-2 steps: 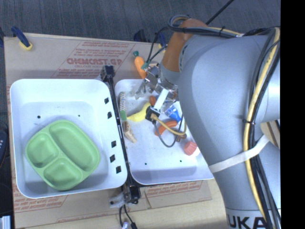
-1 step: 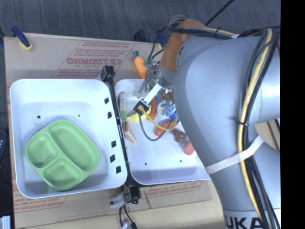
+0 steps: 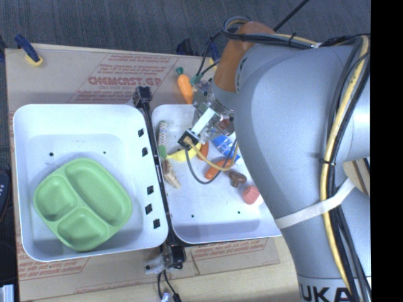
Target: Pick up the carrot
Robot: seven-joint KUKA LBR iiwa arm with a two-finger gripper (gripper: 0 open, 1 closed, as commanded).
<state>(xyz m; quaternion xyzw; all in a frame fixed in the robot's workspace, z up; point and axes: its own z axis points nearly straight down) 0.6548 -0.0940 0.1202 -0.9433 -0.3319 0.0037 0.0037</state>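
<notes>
Reaching in from the right, the grey arm (image 3: 296, 143) with its orange band (image 3: 234, 52) hangs over the right-hand shallow white bin (image 3: 208, 228), and its hand (image 3: 204, 128) sits low above that bin's upper middle. Whether the hand is open or closed cannot be told, since the wrist and cabling cover it.

Just under and beside the hand lies a small clutter of toys: a yellow banana-like piece (image 3: 179, 156) to its lower left, a blue-and-white packet (image 3: 223, 143) to its lower right, an orange curved piece (image 3: 217, 165) below it, a brown lump (image 3: 237, 178) further down and a pink rounded piece (image 3: 251, 195) near the arm's flank. A thin dark cable loop (image 3: 200, 172) droops among them. A pale tan piece (image 3: 170, 175) lies by the bin's left wall.

The orange carrot with a green top (image 3: 185, 88) lies outside the bin, on the brown cardboard sheet (image 3: 113, 74) just beyond the bin's far rim, up and to the left of the hand. It lies near the hand but apart from it, with nothing gripping it.

Further left, the second shallow white bin (image 3: 75, 118) holds a light green divided plastic plate (image 3: 82, 203) in its near corner. A black clip strip (image 3: 151, 162) runs between the two bins. A blue-and-yellow clamp (image 3: 28, 49) sits at the far left corner of the tabletop.
</notes>
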